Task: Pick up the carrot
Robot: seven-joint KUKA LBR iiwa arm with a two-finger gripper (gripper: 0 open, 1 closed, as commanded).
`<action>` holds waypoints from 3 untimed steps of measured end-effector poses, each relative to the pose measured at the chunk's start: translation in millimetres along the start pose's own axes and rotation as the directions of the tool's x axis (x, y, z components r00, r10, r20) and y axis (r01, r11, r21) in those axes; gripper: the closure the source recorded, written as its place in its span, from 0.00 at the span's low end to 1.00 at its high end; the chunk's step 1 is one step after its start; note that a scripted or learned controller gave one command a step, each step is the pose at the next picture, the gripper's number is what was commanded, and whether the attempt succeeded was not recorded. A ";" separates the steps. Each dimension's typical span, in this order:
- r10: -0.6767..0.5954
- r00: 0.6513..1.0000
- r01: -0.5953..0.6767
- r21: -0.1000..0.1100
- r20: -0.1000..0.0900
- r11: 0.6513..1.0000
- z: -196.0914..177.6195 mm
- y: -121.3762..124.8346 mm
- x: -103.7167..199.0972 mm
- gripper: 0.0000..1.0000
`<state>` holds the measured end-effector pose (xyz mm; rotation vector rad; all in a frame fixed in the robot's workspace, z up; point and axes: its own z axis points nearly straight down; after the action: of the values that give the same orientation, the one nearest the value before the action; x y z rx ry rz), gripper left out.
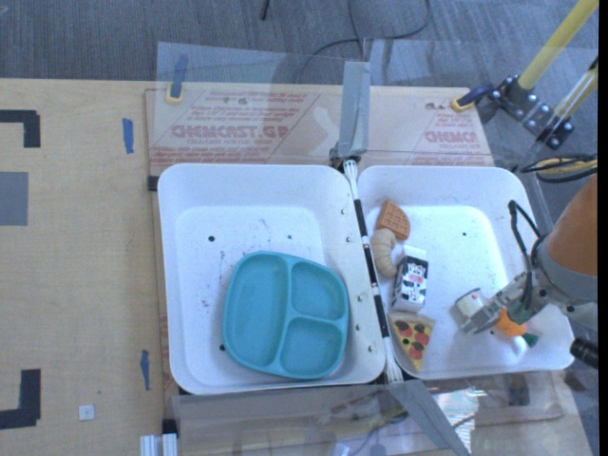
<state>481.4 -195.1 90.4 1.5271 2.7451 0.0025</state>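
You are watching the gripper [486,313] working low in the right bin [456,183], at its near right corner. The carrot [510,326] is lying just beside it — grip state cannot be told. Lifting is not yet showing; treat the pick as unconfirmed.

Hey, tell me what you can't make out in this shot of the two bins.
- Carrot: an orange bit shows at the hand in the right bin; too small and too covered to tell whether it is gripped.
- Arm: cut off by the camera view's right edge.
- Small carton: print too small to read.
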 end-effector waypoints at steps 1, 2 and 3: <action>0.188 0.982 -0.188 -0.011 -0.001 0.982 1.7 -3.9 -22.6 1.00; 0.194 0.981 -0.194 -0.007 0.008 0.981 2.9 -2.0 -7.7 1.00; 0.224 0.975 -0.224 -0.007 0.004 0.975 2.6 -3.3 -11.9 1.00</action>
<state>484.9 -206.9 87.8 1.8218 2.5498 0.0082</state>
